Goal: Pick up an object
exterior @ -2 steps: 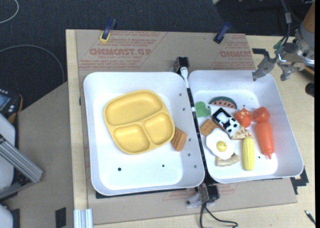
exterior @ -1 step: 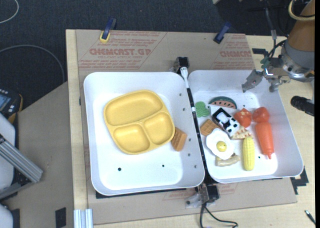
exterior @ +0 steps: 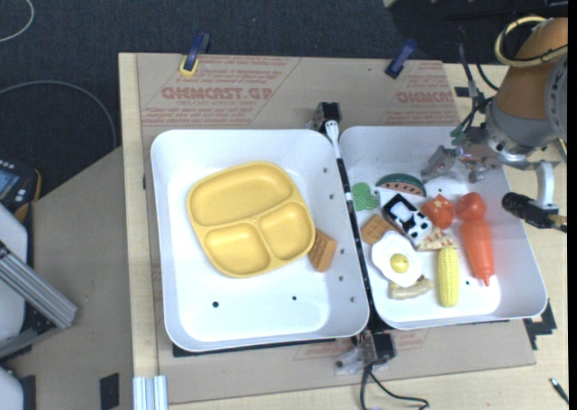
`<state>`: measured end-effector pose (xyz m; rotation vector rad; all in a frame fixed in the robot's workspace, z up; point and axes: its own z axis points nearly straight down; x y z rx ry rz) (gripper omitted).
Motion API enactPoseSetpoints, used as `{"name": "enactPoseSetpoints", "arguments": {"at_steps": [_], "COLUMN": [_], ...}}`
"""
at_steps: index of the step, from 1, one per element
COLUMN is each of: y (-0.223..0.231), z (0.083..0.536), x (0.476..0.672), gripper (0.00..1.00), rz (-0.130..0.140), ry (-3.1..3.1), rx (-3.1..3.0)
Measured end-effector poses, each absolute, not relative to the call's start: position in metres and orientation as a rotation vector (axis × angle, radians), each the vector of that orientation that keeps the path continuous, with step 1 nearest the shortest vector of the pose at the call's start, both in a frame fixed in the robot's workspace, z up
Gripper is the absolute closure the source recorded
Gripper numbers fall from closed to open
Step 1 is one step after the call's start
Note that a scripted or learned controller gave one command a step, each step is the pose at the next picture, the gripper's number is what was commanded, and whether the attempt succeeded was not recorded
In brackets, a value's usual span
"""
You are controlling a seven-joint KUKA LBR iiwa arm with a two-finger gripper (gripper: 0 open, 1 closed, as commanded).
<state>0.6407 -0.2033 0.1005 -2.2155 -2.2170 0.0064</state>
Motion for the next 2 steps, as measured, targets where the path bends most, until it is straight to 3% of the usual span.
{"name": "enactPoseSetpoints", "arguments": {"at_steps": [1,2], "y": [-0.203,-0.203], "z": [0.084,0.097], "x": [0.641,0.642], "gripper": [0.0,1.0], "rz": [0.003,0.0], "ry": [-2.221,-2.226], "rx": [-2.218,-2.22]}}
